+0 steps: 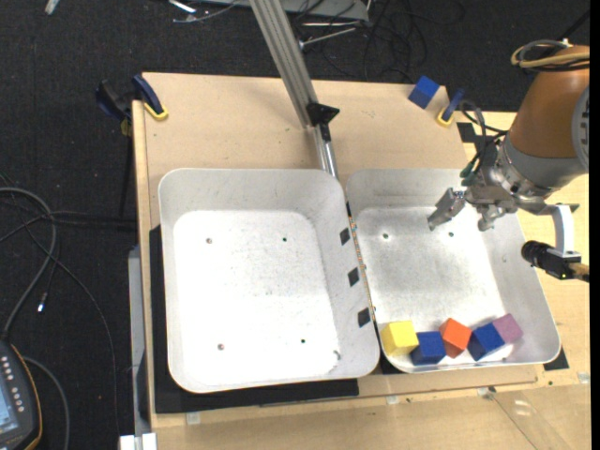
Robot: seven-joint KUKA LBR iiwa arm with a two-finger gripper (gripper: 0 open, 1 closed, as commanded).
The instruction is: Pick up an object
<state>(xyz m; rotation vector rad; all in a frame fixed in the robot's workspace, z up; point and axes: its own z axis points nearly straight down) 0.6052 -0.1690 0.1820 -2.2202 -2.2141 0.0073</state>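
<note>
We see the gripper (468, 212) above the upper part of the right bin (412, 261), its 2 fingers spread apart with nothing between them. One finger (442, 212) points down and left, the other (489, 216) sits closer to the wrist. The arm (548, 129) enters from the right, its orange band just above the wrist.

The blocks lie well apart from the fingers, clustered along the near edge of the right bin. We count 5 there: 1 yellow block (399, 335) at the left end, 1 blue block (429, 347) just beside it, 1 orange block (457, 336), another dark blue block (486, 340), and 1 pale purple block (508, 327) at the right end. They sit in a tight row, neighbours touching or nearly so; the orange one looks tilted against the blue ones. All are small cubes with plain matte faces.

1 more light blue block (425, 91) rests outside the bins on the wooden bench (234, 120), near the far right corner.

2 white bins in total; the left bin (187, 204) shows a speckled floor. A metal pole (281, 45) slants across the bench from the top of the view.
</note>
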